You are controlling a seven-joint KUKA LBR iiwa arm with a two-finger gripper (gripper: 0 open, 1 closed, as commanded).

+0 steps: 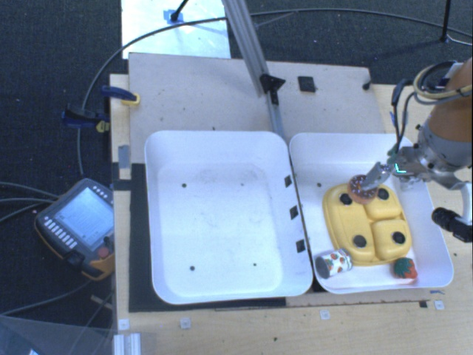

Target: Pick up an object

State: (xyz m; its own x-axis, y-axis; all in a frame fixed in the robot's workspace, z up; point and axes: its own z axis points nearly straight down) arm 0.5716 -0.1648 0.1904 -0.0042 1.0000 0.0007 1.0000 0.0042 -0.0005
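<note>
The right bin (pixel 310 161) holds a yellow sectioned tray (pixel 369 224) with dark dots on it. A brown ring-shaped piece (pixel 362 188) rests on the tray's upper edge. A small patterned can (pixel 333 263) lies on its side by the bin's front wall. A red and green strawberry-like toy (pixel 403 268) sits at the front right corner. My gripper (pixel 375 176) reaches in from the right, its tip right at the upper right side of the brown ring; whether it touches the ring is unclear.
The left bin (pixel 159 198) stands beside the right one, with black clips (pixel 293 211) along the shared rim. A slanted metal pole (pixel 247 43) rises behind the bins. A teach pendant (pixel 77 224) lies off the bench at left.
</note>
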